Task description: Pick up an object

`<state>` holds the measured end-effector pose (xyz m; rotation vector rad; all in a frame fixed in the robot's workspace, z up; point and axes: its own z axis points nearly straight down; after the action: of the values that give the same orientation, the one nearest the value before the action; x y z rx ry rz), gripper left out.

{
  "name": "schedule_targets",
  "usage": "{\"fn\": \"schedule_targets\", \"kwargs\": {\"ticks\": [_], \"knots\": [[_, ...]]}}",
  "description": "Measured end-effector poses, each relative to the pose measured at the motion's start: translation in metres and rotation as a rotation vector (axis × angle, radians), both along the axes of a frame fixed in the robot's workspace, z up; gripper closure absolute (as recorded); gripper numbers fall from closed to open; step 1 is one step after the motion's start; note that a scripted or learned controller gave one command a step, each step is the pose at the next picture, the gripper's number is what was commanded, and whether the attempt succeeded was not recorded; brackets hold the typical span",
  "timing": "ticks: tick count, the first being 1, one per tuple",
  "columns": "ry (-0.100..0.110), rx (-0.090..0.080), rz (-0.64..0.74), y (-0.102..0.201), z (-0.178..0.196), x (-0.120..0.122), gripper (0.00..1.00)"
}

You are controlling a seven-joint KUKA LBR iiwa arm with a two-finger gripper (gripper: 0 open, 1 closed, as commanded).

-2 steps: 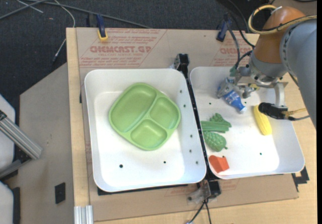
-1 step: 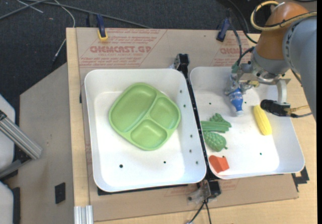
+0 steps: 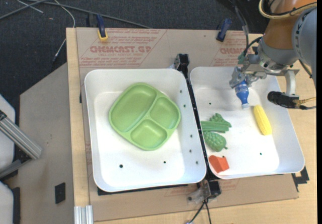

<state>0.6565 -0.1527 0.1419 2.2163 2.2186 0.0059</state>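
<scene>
1. Presently, gripper (image 3: 242, 87): mine, on the grey arm (image 3: 294, 31) that reaches in from the right, hanging over the far part of the right bin (image 3: 282, 145).
2. Gripper opening: wide or narrow, I cannot tell from this slant.
3. Blue piece (image 3: 243, 94): small, with a pale tip, right at the gripper's lower end. I cannot tell whether it is gripped, merely touched, or part of the tool.
4. Corn (image 3: 261, 119): yellow, lying in the right bin, just beside the blue piece on its near right. It is apart from the gripper.
5. Leafy green (image 3: 215, 124): flat in the right bin, near its left wall.
6. Bumpy green (image 3: 215, 140): just in front of the leafy green, touching or nearly so.
7. Orange block (image 3: 219, 163): at the right bin's near left corner, well apart from the gripper.
8. Green tray (image 3: 145, 116): three compartments, lying tilted in the middle of the left bin (image 3: 131, 165).
9. Bench (image 3: 131, 47): brown printed board under both bins, with a blue clamp (image 3: 102, 31) at its far edge.
</scene>
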Motion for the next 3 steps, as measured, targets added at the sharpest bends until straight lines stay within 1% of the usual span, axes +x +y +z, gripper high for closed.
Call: {"fn": "schedule_targets", "kwargs": {"ticks": [1, 2, 3], "knots": [[-0.001, 0.000, 0.000, 0.003, 0.045, 0.003, 1.00], [0.001, 0.000, 0.000, 0.003, 0.079, 0.004, 1.00], [0.010, 0.004, 0.003, 0.051, 0.073, -0.022, 1.00]]}}
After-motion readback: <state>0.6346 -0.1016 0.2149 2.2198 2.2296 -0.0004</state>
